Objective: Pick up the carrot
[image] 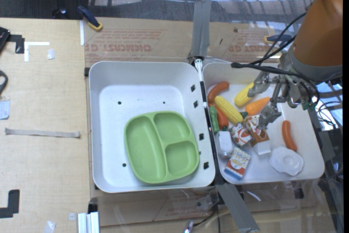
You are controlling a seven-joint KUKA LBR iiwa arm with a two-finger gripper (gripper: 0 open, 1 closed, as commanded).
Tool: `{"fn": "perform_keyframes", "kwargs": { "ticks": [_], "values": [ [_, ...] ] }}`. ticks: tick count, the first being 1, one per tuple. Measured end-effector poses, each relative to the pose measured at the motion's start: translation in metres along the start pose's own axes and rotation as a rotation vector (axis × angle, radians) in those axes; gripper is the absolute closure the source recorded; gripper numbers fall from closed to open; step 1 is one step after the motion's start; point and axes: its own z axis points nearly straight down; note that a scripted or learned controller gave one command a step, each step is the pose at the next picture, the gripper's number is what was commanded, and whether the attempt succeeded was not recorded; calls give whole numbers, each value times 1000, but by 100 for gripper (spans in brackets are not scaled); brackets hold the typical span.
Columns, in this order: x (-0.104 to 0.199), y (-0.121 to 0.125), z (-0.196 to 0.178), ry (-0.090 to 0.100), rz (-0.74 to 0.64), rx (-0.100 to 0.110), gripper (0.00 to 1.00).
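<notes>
The robot's metal hand (271, 100) is hovering over the tapered orange plastic carrot (256, 106); I cannot tell its opening. Next: descending, gripping.

A matt green plastic tray (162, 146) sits in a smooth white plastic bin (103, 117), beside pale wood-grain worktop (41, 95) and brown cardboard (142, 41).
</notes>
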Motion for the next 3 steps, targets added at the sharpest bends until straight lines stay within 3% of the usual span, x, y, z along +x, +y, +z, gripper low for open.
{"fn": "perform_keyframes", "kwargs": {
  "ticks": [1,2,3],
  "values": [
    [-25,-27,99,0,81,0,0],
    [-51,-55,142,-1,400,1,0],
    [-54,-54,131,-7,396,2,100]
  ]
}}
